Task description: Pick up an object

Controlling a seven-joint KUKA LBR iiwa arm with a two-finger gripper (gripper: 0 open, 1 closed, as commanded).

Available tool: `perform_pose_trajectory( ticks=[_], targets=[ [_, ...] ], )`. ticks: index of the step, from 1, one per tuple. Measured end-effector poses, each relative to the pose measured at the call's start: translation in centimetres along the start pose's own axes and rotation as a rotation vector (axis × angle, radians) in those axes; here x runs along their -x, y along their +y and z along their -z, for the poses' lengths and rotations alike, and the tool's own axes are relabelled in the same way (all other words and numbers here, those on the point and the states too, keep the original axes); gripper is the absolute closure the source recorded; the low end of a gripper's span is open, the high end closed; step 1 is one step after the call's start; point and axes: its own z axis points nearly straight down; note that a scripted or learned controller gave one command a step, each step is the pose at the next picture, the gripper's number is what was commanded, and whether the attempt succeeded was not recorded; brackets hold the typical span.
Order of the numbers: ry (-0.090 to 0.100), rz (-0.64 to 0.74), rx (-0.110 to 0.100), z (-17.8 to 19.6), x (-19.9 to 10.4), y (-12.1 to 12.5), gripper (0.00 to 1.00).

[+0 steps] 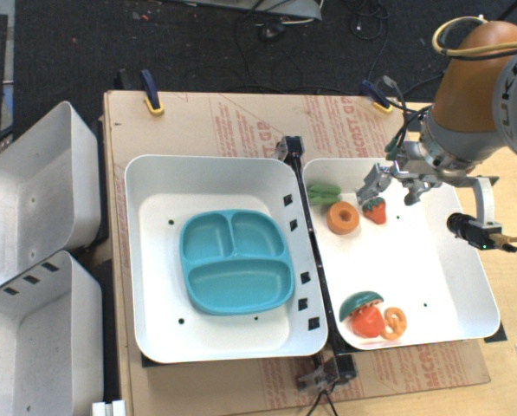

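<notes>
Two white bins side by side on a cardboard-covered bench. Left bin holds a teal divided plate, three compartments, lying flat near the bin's middle.

Right bin holds the small objects. Far left corner: a green toy vegetable (looks like a pepper or bean, too small to be sure), lying close to the divider between the bins. Just near of it, an orange ring-shaped toy, doughnut-like. Right beside that, a red strawberry toy with a green top. At the near edge of the bin: a red toy with a teal cap, and touching its right side a small orange pretzel-shaped piece.

Arm enters from the right, orange band high over the bin's far right corner. Gripper hangs over the far part of the right bin, directly above and just right of the strawberry. Fingers look spread apart, one reaching down to the left by the strawberry's top, the other toward the right; nothing sits between them. Whether the left finger touches the strawberry, cannot tell.

Blue and yellow clamps at the bench's far edge. Two more white bins stand off the bench at the left.
</notes>
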Motion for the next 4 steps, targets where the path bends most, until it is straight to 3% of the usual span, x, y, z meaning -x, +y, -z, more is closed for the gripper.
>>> perform_pose_trajectory(
  ticks=[1,3,4],
  targets=[
    [-0.002,0.002,0.014,0.8,0.0,0.3,0.0],
    [-0.002,-0.001,0.009,-10.3,0.1,1.5,0.0],
    [-0.002,0.0,0.012,-12.9,0.1,1.6,0.0]
  ],
)
